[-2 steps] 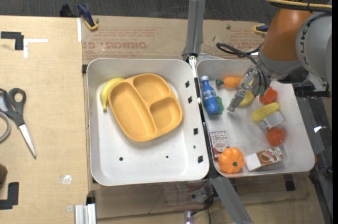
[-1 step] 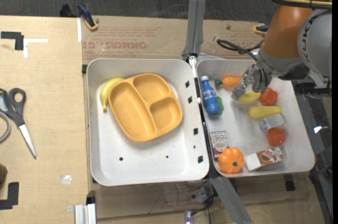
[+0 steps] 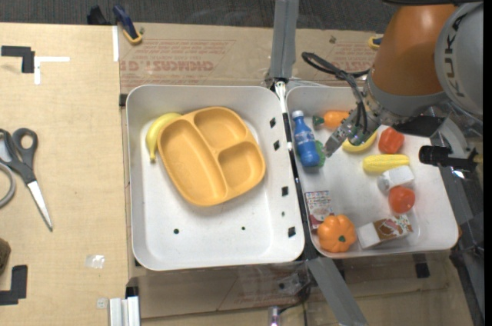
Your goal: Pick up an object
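Note:
The right bin (image 3: 438, 228) holds several toy foods: a blue bottle (image 3: 306, 141), a small orange piece (image 3: 334, 118), a yellow banana (image 3: 361, 144), a red tomato (image 3: 391, 140), a yellow corn cob (image 3: 386, 161), a white and red piece (image 3: 400, 190), an orange pumpkin (image 3: 337, 233), a small carton (image 3: 387, 231) and a flat packet (image 3: 317, 203). My gripper (image 3: 346, 135) hangs over the bin's far left part, between the blue bottle and the banana. Its fingers stand open with nothing between them.
The left bin (image 3: 154, 232) holds a yellow divided plate (image 3: 209, 155) with a second banana (image 3: 157, 131) along its far left side. Scissors (image 3: 27, 171) lie on the wooden bench at the left. The grey arm with its orange band (image 3: 415, 48) reaches in from the upper right.

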### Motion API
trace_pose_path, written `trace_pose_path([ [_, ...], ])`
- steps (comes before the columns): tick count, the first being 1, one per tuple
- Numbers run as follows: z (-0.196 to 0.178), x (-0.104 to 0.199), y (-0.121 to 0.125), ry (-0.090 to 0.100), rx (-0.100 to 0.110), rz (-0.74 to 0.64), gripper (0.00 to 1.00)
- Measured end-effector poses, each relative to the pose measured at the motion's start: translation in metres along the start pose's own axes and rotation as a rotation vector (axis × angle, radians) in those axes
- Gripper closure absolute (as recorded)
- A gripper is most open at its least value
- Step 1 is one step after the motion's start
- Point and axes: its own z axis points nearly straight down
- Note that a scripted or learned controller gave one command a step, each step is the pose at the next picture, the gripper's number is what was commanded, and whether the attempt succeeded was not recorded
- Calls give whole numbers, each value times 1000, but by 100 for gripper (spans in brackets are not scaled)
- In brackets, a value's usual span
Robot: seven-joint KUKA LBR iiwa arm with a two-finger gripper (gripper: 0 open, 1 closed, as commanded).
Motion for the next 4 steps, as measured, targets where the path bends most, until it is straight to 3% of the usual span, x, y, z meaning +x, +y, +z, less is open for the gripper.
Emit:
trace_pose_path([
  [1, -15, 72, 13, 0, 0, -33, 100],
  [2, -46, -20, 2, -2, 0, 195, 100],
  [3, -52, -91, -65, -1, 0, 234, 100],
  [4, 100, -35, -91, 0, -2, 98, 100],
])
